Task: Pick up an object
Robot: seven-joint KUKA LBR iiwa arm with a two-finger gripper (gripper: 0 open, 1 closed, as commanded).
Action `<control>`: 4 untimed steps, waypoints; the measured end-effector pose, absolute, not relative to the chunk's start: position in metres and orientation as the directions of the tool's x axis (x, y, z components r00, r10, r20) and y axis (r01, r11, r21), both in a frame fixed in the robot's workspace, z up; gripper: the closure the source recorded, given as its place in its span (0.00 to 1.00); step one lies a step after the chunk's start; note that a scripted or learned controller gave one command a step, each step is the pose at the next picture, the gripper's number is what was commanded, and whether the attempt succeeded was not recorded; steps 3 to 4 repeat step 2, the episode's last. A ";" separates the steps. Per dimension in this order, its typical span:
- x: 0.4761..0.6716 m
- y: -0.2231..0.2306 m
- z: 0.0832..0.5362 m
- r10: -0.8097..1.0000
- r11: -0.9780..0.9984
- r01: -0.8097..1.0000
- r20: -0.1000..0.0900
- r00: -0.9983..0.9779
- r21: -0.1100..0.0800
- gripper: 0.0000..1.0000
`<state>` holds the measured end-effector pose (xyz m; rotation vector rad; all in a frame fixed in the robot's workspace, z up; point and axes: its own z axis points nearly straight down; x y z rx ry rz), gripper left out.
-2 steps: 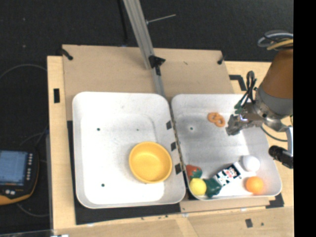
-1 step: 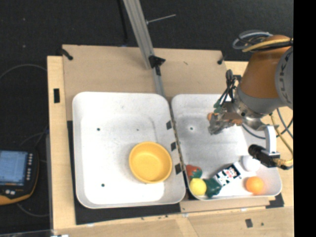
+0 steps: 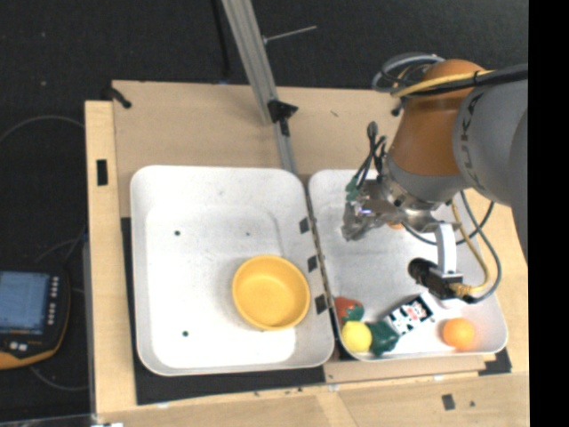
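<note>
Grey metal and loose cabling make up the tool (image 3: 357, 223), which hangs over the far left part of the right bin (image 3: 391, 252), close to the divider between the two bins; whether it is open or closed cannot be told from this slanted view, and nothing can be seen held in it. Above it sits the arm's orange band (image 3: 427, 140), with the grey arm (image 3: 493, 136) reaching in from the right.

Along the near edge of the right bin lie the small objects, well apart from the tool: a yellow ball (image 3: 356, 335) at the near left corner, a red piece (image 3: 348, 310) just beyond it, a dark green piece (image 3: 384, 337) touching the ball's right side, a black and white box (image 3: 410, 314) further right, and an orange ball (image 3: 458, 333) near the right corner.

In the left bin (image 3: 178, 238) a yellow bowl (image 3: 270, 292) stands upright toward the near right. Both bins rest on the tan worktop (image 3: 196, 123).
</note>
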<state>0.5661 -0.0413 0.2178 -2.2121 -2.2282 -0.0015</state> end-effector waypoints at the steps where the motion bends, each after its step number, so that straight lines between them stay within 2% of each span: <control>1: 0.559 0.007 0.223 1.000 0.006 1.000 0.003 -0.006 -0.001 1.00; 2: 0.569 0.069 0.234 1.000 0.009 1.000 0.002 -0.009 0.002 1.00; 4: 0.569 0.069 0.234 1.000 0.009 1.000 0.002 -0.009 0.002 1.00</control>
